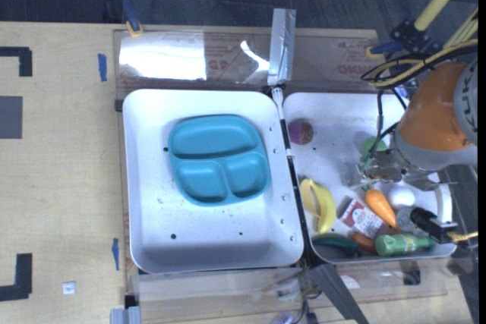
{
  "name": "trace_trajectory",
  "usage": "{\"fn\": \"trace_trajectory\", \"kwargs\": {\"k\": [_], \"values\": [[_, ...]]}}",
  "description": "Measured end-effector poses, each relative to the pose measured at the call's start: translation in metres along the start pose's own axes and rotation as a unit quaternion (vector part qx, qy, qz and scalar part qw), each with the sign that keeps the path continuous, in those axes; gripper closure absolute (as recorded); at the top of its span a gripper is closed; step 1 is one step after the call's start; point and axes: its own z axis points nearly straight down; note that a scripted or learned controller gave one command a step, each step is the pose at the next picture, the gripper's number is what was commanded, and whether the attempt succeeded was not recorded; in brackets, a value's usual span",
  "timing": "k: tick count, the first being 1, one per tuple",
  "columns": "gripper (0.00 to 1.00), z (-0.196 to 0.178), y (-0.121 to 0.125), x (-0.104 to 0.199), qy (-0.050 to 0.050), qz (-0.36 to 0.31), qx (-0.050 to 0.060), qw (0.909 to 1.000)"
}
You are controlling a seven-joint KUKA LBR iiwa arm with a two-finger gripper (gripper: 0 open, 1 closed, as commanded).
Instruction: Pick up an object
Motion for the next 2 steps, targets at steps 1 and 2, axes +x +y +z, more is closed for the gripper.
{"fn": "trace_trajectory", "kwargs": {"k": [1,2], "values": [[1.0,0.01,-0.048,0.013,0.001,-0.096,0.001,0.9954],[1.0,-0.09,-0.01,0.102,0.003,-0.086,0.001,0.9963]]}}
